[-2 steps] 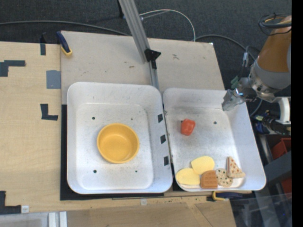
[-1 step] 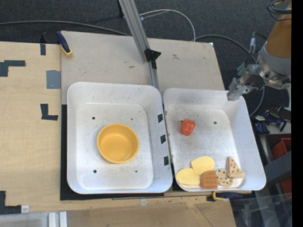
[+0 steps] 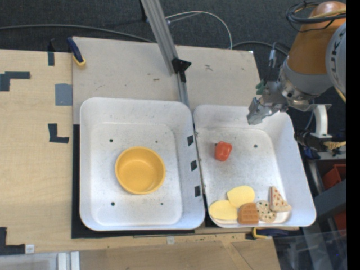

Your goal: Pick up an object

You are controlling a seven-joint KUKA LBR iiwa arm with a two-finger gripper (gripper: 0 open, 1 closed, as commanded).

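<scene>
A pale wooden worktop (image 3: 34,151) fills the left of the frame, marked with dark tape pieces (image 3: 56,133). Dark grey carpet (image 3: 84,7) lies across the top, crossed by cables (image 3: 208,18). A slanted metal pole (image 3: 160,27) rises at upper centre.

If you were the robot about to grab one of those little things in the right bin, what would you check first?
1. Target chosen: red object lies alone, apart from the others: ok.
2. Gripper above the target: not ok, it hangs over the right bin's far edge.
3. Fingers open: cannot tell.
4. Path to the target free: ok.
5. Other pieces crowded: yellow pieces, brown piece and wedge touch each other; harder picks.
</scene>
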